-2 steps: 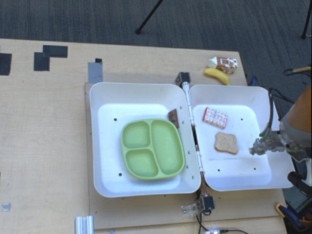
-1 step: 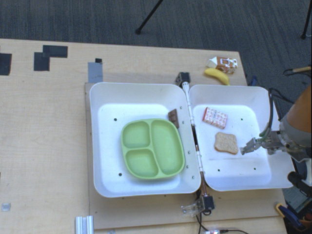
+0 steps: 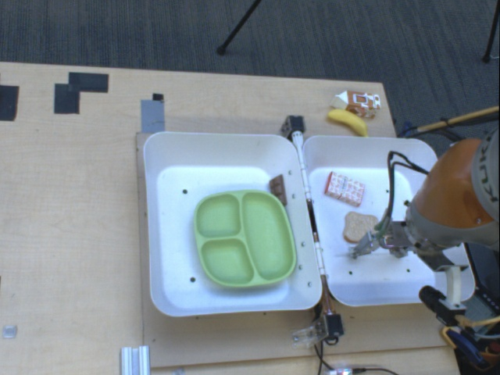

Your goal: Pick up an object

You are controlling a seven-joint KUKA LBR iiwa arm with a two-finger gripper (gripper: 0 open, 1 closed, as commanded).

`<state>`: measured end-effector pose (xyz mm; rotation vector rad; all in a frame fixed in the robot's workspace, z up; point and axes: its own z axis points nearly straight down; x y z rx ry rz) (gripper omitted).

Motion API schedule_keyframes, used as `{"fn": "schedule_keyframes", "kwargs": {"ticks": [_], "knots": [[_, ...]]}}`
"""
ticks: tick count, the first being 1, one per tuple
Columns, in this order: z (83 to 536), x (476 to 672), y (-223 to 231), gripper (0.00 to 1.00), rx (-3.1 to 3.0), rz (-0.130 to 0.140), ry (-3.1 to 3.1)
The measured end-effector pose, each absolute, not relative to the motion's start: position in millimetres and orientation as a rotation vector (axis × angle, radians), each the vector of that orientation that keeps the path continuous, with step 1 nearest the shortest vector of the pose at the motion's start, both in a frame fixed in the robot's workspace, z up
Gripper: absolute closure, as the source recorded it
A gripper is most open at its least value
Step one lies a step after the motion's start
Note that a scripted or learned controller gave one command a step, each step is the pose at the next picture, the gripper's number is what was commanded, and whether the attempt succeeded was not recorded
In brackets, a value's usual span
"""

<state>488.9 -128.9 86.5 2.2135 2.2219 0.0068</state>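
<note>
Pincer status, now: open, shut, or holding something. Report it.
Pincer: cannot be told. It sits low in the right bin, right beside the bread slice, with nothing seen between its tips.

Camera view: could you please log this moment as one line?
task: pick up an object | gripper low in right bin, at bread slice | red-and-white packet untouched | green divided plate in left bin

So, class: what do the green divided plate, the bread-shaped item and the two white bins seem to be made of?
Green divided plate: likely moulded plastic, matte; even colour, rounded compartment walls.
Bread-shaped item: possibly foam or plastic toy food; tan with a darker crust edge, too small to be sure.
White bins: probably plastic, smooth and slightly glossy; rounded corners, soft sheen.
</note>
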Motion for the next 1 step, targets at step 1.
{"fn": "schedule_keyframes", "kwargs": {"ticks": [1], "knots": [[97.9, 491.3, -129.1, 1.0, 2.208, 0.013, 2.219]]}}
